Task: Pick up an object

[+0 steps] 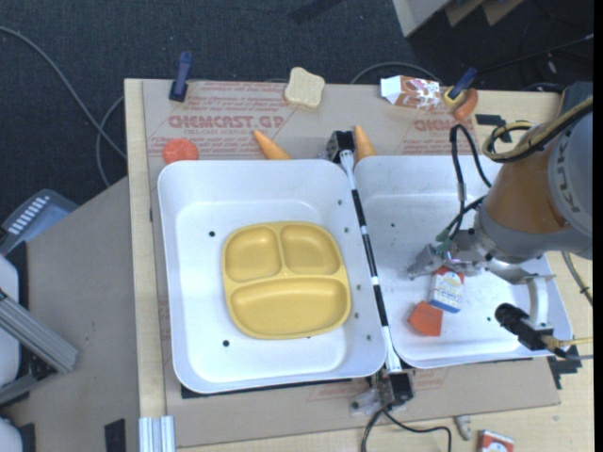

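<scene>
Beyond the left bin (pixel 188 252): bread slice (pixel 304 87), blue clamp (pixel 180 75), red disc (pixel 180 150), orange carrot piece (pixel 271 145) at its far rim. Inside it, a yellow divided tray (pixel 285 279), centred.

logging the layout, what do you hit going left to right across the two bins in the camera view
yellow divided plate in the left bin → black divider between the bins → orange block in the right bin → small carton just under the pincer

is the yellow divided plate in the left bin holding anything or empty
Empty. The yellow plate lies flat in the left bin, and all three of its compartments show only bare yellow surface.
</scene>
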Controlling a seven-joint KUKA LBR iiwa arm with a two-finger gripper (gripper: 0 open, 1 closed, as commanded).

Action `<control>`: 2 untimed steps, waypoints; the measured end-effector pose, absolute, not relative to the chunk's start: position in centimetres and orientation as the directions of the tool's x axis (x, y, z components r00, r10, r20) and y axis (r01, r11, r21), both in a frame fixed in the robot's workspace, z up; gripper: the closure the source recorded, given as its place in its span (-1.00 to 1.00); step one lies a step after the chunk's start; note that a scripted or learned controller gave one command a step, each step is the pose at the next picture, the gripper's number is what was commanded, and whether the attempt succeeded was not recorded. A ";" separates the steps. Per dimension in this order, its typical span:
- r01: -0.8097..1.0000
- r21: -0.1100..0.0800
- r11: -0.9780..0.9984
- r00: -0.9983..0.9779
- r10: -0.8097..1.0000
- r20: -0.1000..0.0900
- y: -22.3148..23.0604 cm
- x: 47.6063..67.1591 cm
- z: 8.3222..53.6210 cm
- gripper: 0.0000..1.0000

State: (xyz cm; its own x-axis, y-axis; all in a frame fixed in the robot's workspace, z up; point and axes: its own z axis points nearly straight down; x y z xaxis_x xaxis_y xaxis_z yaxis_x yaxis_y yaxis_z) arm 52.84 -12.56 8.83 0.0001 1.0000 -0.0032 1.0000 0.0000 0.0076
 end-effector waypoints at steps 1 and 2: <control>1.000 0.015 -0.001 0.001 1.000 -0.008 -12.7 53.0 10.0 1.00; 1.000 0.017 -0.001 0.001 1.000 -0.009 -12.7 53.1 11.0 1.00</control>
State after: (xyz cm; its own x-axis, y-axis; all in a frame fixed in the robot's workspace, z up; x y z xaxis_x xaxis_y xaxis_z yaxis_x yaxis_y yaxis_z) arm 53.06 -12.73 10.99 0.0013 1.0000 -0.0088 0.9999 -0.0011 0.0173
